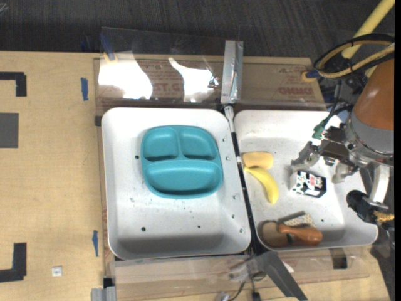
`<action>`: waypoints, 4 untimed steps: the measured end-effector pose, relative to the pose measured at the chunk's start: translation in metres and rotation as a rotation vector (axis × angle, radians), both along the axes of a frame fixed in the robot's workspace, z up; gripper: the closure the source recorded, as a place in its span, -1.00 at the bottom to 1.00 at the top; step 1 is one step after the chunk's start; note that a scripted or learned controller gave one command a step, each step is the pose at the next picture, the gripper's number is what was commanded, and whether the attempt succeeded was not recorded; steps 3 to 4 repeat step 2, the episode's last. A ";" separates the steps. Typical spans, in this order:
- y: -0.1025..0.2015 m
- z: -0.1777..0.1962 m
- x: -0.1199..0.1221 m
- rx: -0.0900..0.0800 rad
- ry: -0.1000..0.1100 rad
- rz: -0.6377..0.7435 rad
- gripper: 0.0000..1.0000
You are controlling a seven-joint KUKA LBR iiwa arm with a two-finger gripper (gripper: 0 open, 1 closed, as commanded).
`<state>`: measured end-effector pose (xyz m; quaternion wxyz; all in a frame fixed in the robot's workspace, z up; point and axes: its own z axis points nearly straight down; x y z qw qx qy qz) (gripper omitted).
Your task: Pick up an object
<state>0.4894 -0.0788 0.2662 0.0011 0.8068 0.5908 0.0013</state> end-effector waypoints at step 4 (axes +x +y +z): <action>-0.048 -0.141 0.066 -0.007 -0.011 0.378 -1.00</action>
